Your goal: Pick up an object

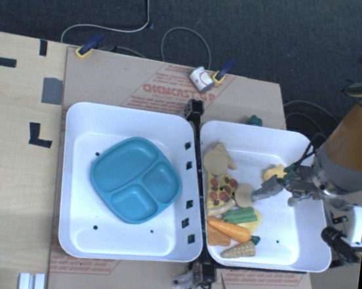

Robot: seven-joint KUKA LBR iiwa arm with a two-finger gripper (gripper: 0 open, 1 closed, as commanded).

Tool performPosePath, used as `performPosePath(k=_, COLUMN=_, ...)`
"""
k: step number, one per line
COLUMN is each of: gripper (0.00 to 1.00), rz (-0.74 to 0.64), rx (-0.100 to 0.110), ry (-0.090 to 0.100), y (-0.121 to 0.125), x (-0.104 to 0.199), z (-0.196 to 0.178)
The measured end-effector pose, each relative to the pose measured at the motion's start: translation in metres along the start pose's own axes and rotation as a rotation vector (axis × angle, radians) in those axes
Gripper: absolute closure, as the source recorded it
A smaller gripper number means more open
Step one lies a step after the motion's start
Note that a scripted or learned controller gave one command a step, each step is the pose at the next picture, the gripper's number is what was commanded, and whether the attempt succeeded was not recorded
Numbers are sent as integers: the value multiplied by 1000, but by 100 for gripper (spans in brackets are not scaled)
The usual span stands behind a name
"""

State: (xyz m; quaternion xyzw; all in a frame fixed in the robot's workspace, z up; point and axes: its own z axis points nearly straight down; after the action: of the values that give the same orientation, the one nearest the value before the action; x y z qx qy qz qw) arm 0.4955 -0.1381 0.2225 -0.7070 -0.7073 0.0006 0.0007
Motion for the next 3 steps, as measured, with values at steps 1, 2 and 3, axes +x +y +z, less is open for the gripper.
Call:
performPosePath(k=1, gripper=0, rz=0, rx=11, ry=4, y=-15, x=12, z=115)
performPosePath(k=2, gripper=0, rz=6, rx=-11, ry=-8, y=7, x=-80, z=21)
performPosePath(k=3, gripper=0, rz=-5, rx=-9, ry=-5, y=95, x=-53, z=143)
